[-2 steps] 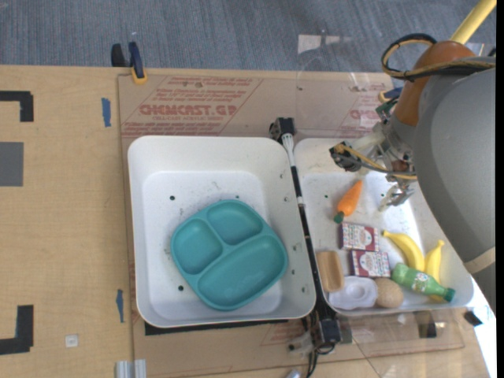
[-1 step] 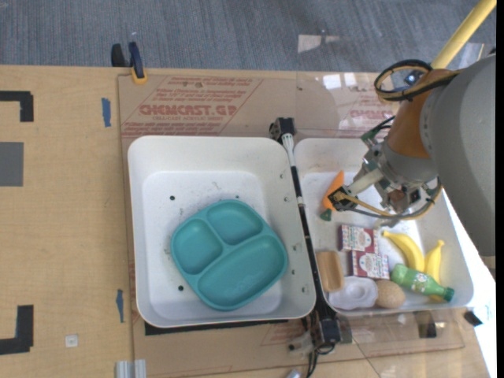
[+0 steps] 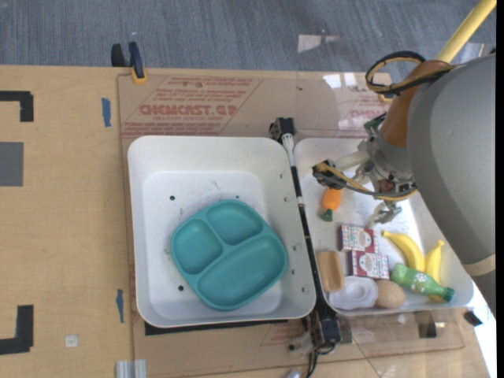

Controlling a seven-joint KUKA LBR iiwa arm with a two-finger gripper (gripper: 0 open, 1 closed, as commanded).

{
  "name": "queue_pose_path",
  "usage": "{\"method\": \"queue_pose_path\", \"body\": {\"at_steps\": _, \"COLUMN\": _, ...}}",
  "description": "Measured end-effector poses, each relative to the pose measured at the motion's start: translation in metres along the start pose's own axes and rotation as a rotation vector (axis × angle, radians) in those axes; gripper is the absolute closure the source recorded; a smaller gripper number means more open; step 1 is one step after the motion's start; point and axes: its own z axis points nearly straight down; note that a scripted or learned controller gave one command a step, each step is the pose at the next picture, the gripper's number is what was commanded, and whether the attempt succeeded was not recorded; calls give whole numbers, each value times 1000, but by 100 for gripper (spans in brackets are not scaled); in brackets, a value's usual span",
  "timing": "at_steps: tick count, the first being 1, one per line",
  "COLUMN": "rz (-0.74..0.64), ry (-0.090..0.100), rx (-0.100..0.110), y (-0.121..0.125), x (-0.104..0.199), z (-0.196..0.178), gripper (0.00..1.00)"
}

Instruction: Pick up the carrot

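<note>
The carrot (image 3: 331, 200) is a small orange piece with a green tip, lying in the upper left part of the right bin (image 3: 309, 211), close to the wall it shares with the left bin. My gripper (image 3: 383, 197) hangs over the right bin's upper middle, a short way right of the carrot. It is partly hidden by the grey arm and its cables. Nothing shows held in it.
The right bin also holds a red-and-white box (image 3: 360, 250), two bananas (image 3: 411, 250), a green bottle (image 3: 421, 283), a bread piece (image 3: 329, 270), a white lump (image 3: 354, 294) and a tan roll (image 3: 388, 294). A teal divided plate (image 3: 228, 252) lies in the left bin (image 3: 150, 211).
</note>
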Motion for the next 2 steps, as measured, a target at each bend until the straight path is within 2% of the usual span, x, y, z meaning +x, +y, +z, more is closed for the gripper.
{"method": "queue_pose_path", "body": {"at_steps": 1, "rz": -72, "ry": 3, "rx": 6, "y": -15, "x": -39, "z": -1, "gripper": 0}}
{"method": "queue_pose_path", "body": {"at_steps": 2, "rz": 1, "ry": -5, "rx": 5, "y": -6, "x": -4, "z": 0, "gripper": 0}}
